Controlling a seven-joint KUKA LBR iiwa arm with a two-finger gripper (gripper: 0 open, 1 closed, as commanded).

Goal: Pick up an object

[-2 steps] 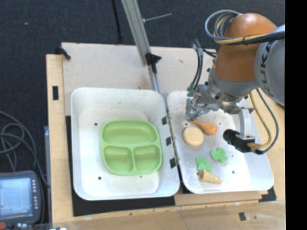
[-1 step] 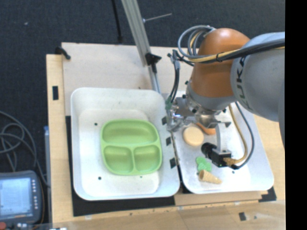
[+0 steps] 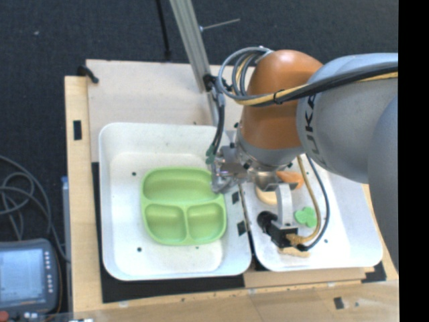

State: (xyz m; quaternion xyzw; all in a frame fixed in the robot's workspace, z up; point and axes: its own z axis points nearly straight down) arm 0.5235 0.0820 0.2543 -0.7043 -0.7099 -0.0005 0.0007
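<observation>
Grey arm (image 3: pixel 348 113) w/ orange band was seen reaching in from the right over both bins. Left bin (image 3: pixel 120 146) was occupied by a green divided tray (image 3: pixel 182 205). Right bin (image 3: pixel 348 247) held small items, partly hidden. Gripper (image 3: pixel 224 173) was placed at the tray's right edge; claw state couldn't be told.

Wooden bench (image 3: pixel 77 180) under two white bins (image 3: pixel 120 247)
</observation>
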